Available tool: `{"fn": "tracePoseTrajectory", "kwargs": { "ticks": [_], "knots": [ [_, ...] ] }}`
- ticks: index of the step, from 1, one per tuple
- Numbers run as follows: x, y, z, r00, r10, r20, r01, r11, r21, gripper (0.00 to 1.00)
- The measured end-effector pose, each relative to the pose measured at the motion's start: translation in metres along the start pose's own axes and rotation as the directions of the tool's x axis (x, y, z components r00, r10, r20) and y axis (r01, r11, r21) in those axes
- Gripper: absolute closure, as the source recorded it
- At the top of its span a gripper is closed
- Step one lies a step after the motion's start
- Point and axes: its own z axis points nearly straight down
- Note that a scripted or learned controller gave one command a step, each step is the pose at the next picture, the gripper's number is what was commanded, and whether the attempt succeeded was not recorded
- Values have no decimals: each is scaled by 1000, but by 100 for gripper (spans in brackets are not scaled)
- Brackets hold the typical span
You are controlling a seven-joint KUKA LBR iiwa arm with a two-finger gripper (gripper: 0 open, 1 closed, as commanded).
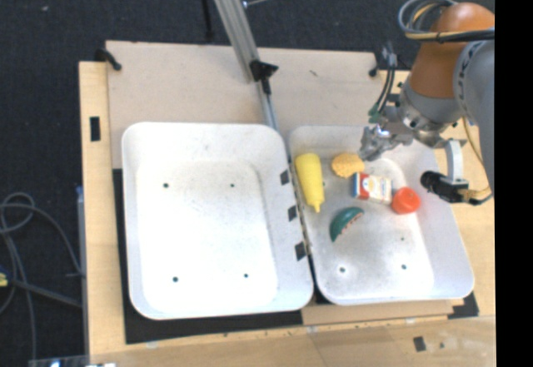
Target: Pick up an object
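Observation:
The right bin [433, 274] holds several toy items. A yellow mustard-style bottle [310, 177] lies along its left wall. A small orange-yellow piece [346, 164] sits near the bin's far side. Beside it lie a small red-and-white carton [371, 186] and an orange-red round object [405, 200]. A green wedge [344, 222] rests near the middle. My gripper [372, 145] hangs at the bin's far side, just right of the orange-yellow piece and above the carton. Nothing shows between its fingers.
The left bin [208, 215] stands beside the right one. A slanted metal bar [237, 20] runs from the top down to the gap between the bins. A black cable loop [450, 182] hangs from the arm over the right bin's right edge.

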Motion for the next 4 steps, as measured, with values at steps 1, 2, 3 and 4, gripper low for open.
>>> {"fn": "tracePoseTrajectory", "kwargs": {
  "ticks": [1,2,3,4],
  "knots": [
    [-6,0,-65,1000,-1,1,1,1000,-2,100],
    [-7,1,-75,1000,-4,0,4,1000,4,100],
    [40,-18,-66,1000,-2,-2,2,1000,7,100],
    [88,-48,-74,1000,-2,-3,2,1000,6,100]
  ]
}}
